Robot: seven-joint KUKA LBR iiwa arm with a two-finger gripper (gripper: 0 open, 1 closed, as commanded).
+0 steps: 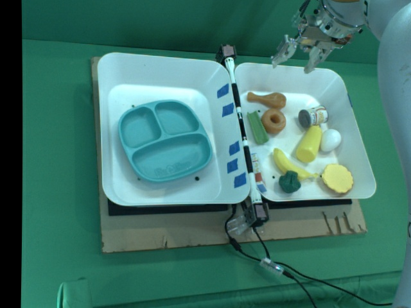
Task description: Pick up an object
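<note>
My gripper hangs high over the far edge of the right bin, open, with nothing between its fingers. Below it in that bin lie a brown drumstick, an orange doughnut, a green strip, a small tin can, a yellow bottle, a white egg, a banana, a broccoli piece and a yellow round slice. The gripper stands apart from all of them.
The left bin holds a teal divided plate. A black-and-white bar with blue tape marks runs between the bins. Cables trail off the front of the cardboard base. The grey arm fills the right side.
</note>
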